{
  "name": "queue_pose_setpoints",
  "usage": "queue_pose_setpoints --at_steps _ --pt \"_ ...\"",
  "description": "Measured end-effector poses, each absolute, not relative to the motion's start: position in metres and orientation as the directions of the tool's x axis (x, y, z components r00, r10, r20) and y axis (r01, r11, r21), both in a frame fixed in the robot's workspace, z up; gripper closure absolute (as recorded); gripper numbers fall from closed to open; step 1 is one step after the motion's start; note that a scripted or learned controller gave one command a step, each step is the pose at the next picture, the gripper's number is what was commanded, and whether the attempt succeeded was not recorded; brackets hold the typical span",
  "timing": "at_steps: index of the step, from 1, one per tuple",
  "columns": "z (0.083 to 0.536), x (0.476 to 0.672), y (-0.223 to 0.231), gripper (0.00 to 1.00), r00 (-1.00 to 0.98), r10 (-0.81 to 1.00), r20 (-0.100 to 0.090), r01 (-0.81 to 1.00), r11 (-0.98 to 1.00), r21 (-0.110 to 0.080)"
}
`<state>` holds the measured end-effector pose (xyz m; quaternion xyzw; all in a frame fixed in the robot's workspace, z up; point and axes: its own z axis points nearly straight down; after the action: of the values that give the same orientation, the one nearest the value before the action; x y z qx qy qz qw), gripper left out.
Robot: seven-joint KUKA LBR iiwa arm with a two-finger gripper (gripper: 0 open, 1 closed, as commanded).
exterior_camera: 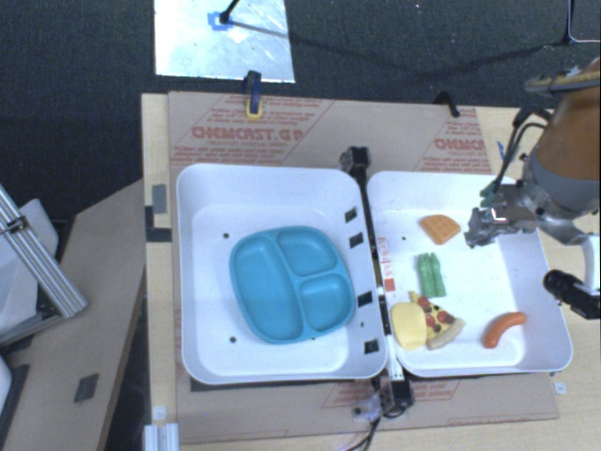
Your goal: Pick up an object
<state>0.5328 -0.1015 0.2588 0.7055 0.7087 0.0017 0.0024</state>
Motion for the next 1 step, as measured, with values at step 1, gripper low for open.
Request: queue_pose_setpoints --at_steps 1 --pt "0.249 0.5392 -0.0433 1.0 -0.01 1.0 0.001 1.0 0.01 0.003"
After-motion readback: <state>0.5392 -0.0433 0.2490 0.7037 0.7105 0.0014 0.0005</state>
